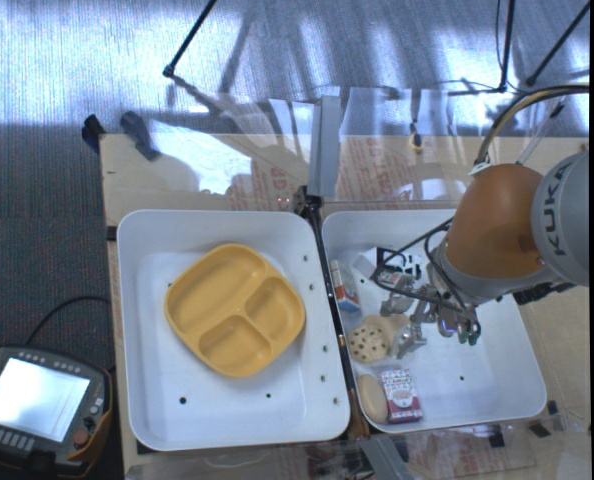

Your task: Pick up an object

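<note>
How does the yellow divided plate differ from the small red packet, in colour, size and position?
The yellow divided plate is plain yellow, while the red packet is red with a pale printed label. The plate is much larger than the packet. The plate lies in the left bin, while the packet lies near the front edge of the right bin. Both lie flat.

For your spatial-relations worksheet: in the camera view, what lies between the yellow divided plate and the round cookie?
In the camera view, between the yellow divided plate and the cookie lie bare white floor of the left bin, then the two bins' adjoining rims.
</note>
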